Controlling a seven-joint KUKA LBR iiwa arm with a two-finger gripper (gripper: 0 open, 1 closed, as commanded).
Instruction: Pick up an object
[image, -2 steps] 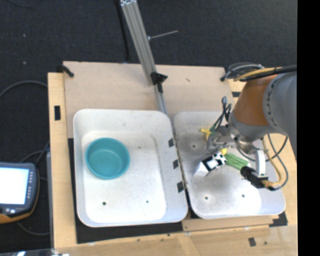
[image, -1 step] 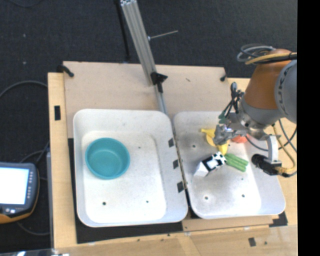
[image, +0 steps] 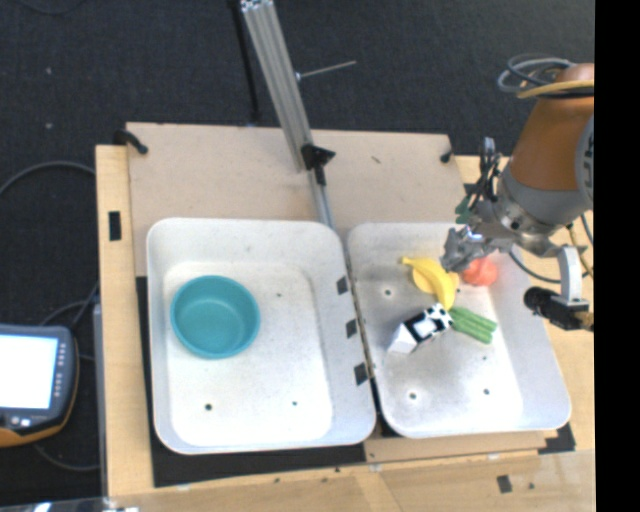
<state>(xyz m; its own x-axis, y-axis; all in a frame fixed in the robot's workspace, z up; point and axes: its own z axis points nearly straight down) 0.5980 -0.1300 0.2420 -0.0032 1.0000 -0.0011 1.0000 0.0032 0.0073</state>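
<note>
In the right bin (image: 500, 400) lie a yellow banana (image: 432, 278), a small black-and-white box (image: 422, 328), a green stick-shaped piece (image: 472, 324) and a red-orange round object (image: 482, 271). My gripper (image: 462, 246) hangs over the bin's upper middle, just right of the banana's stem end and left of the red-orange object. The arm's orange band (image: 550, 150) rises behind it at the right. Nothing shows between the fingers.
The left bin (image: 290, 400) holds a teal bowl (image: 215, 316). A slanted metal pole (image: 285, 90) crosses the bench behind the bins. A small screen (image: 30, 375) sits off the bench at far left. Cables hang at the right edge.
</note>
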